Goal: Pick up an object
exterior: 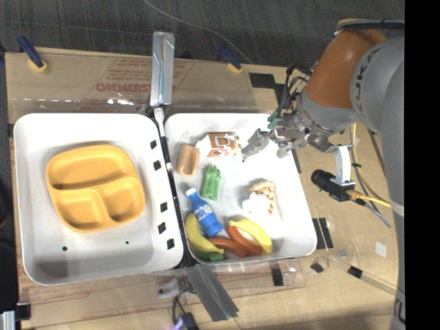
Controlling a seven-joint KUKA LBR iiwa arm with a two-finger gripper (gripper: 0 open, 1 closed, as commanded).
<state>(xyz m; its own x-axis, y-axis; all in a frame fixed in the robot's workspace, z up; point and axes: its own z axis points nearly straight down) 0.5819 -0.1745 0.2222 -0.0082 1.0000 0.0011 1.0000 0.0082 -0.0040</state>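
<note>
My gripper hangs over the far right part of the right bin, open with nothing between its fingers. Just left of it lies an orange-and-white carton. Further left lies a tan bread roll, and below that a green bottle. A white and tan pizza slice lies below the gripper. Near the front edge are a blue bottle, a red sausage, and two yellow bananas.
The left bin holds a yellow divided tray. A metal bar stands at the back between the bins. Blue clamps hold the cardboard at the bench's rear.
</note>
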